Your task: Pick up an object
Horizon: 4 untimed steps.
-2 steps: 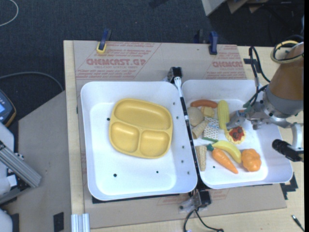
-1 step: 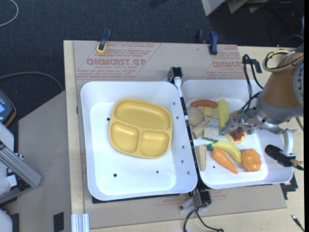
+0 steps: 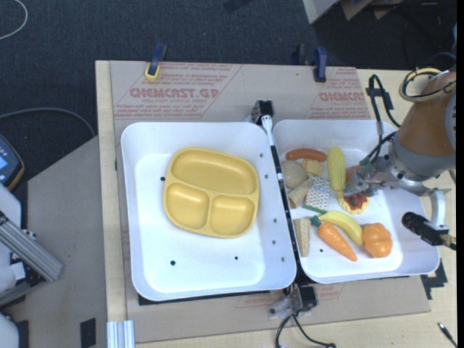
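The counter [image 3: 217,85] is a flat board covered with brown paper that has red print on it, and it carries two shallow white plastic bins side by side. The left bin [image 3: 145,216] lies well away from the hand, on its far left, and it holds a yellow plastic plate with three compartments [image 3: 211,192]. The right bin [image 3: 406,256] is the one under the hand, and it is full of toy food.

The grey arm with an orange band [image 3: 429,125] comes in from the right and bends down over the right half of this bin. The hand [image 3: 360,187] hangs low over the food, and I cannot tell if its fingers are spread or pressed together, because they are dark and small against the things below.

Just left of the hand stands a yellow corn cob [image 3: 336,167], and further left lie a red sausage [image 3: 306,154] and a beige round piece [image 3: 293,172]. Right under the hand is a small red and yellow piece [image 3: 356,204]. Below the hand lie a yellow banana [image 3: 344,224], an orange carrot [image 3: 338,241] and an orange pepper [image 3: 377,240], all close together. These things crowd around the hand on its left and lower sides.
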{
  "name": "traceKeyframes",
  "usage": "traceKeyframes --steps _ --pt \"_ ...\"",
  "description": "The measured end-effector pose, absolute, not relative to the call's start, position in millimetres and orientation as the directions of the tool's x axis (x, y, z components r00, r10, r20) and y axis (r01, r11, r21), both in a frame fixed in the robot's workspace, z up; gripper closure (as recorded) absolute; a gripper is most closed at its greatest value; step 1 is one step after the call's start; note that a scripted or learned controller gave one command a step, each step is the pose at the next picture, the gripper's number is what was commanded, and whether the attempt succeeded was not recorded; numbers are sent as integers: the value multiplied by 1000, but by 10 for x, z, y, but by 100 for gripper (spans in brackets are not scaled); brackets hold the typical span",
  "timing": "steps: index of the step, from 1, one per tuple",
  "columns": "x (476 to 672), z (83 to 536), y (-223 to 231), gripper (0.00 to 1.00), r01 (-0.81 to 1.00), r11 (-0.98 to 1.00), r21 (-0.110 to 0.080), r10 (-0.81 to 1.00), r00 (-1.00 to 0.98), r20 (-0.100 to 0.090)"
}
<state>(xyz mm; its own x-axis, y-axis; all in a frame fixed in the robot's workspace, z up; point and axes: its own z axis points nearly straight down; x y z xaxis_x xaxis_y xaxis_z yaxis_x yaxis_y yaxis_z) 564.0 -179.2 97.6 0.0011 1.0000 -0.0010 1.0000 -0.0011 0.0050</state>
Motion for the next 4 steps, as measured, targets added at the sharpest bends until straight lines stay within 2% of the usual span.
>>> traceKeyframes --steps 2,3,4 --pt "5613 2036 -1726 100 1000 1 6 1000 -1 -2" --pt "5624 2266 -1728 100 1000 1 5 1000 -1 -2" --pt "5706 2165 -1209 100 1000 4 -2 1000 -4 1"
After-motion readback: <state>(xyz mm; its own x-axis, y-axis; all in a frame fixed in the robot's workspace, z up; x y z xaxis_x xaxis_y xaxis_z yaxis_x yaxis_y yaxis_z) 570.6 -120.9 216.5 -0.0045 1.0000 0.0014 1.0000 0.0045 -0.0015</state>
